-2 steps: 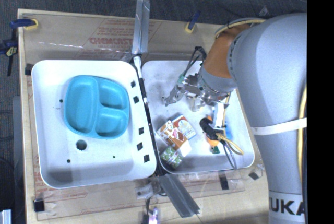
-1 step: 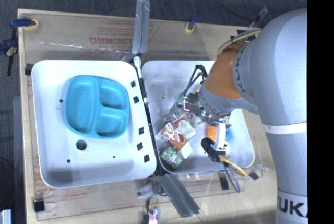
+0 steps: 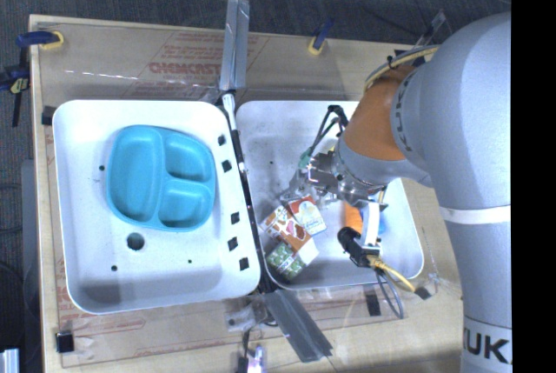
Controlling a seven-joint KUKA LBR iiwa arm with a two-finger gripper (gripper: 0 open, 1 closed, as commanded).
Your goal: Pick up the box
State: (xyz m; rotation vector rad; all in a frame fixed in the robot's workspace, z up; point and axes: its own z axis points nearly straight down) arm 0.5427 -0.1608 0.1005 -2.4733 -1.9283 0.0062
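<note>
The tool (image 3: pixel 323 176) hung over the right bin (image 3: pixel 261 123), its grip state impossible to tell; the box (image 3: pixel 294 232) lay at its seven o'clock.

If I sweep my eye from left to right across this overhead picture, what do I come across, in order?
Blue clamp at the bench corner → left white bin → blue divided tray inside it → right white bin → box → orange band on the arm → grey arm.

The arm (image 3: pixel 452 128) hides the right bin's (image 3: pixel 269 123) far corner, and runs off the bottom edge.
</note>
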